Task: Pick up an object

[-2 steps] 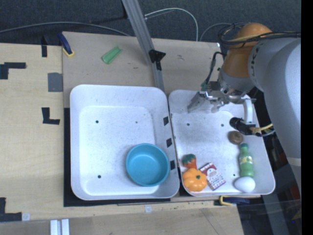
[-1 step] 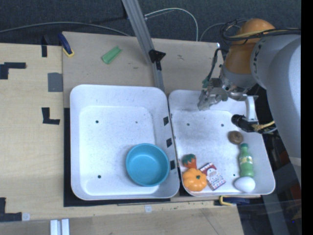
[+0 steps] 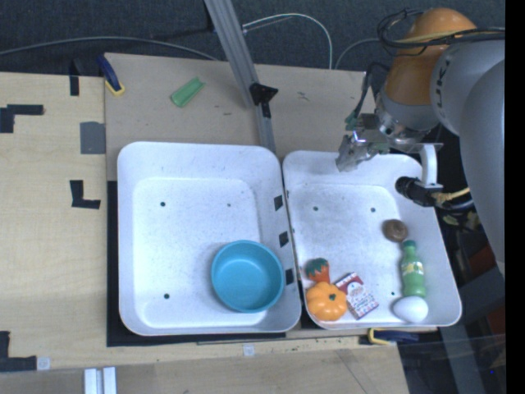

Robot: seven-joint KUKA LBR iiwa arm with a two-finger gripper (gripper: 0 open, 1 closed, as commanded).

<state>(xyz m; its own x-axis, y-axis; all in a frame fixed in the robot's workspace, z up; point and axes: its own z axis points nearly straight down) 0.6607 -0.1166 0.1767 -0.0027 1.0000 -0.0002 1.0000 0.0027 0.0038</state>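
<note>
You have one fixed camera, set above the bench (image 3: 49, 220) and looking down on it at a slant. It stands far enough back that you see both white bins whole: the left bin (image 3: 131, 171) near the middle of the frame and the right bin (image 3: 308, 171) beside it. The bench's left part runs out of the frame on the left, and its far edge lies near the top, with dark floor (image 3: 123, 11) beyond it. The arm (image 3: 476, 97) enters from the right edge, large and close to the lens, rising above the right bin's far right corner.
</note>
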